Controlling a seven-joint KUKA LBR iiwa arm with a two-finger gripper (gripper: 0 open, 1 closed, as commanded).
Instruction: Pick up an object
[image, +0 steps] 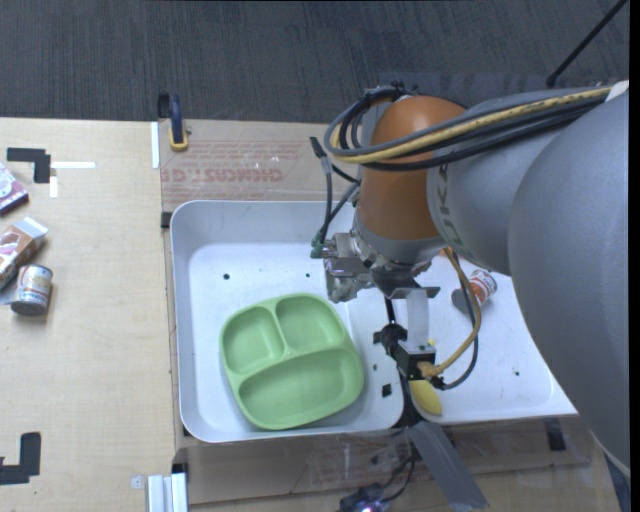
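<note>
The grey arm, with its orange band, is being held low over the two white bins from the right. Its wrist is hanging above the back right part of the left bin. The jaws are being hidden beneath the wrist hardware, so whether they are released or clenched cannot be told.

A green divided plate is being borne flat on the floor of the left bin, toward its front, with its three compartments facing up. It is lying just in front of and to the left of the wrist; whether anything is touching it cannot be told.

In the right bin, a yellow rounded thing is lying at the front, close to the wall between the bins. A small container with an orange-red band is lying further back, partly covered by the arm.

On the worktop to the left, well apart from the bins, a small tin and some packets are lying.
</note>
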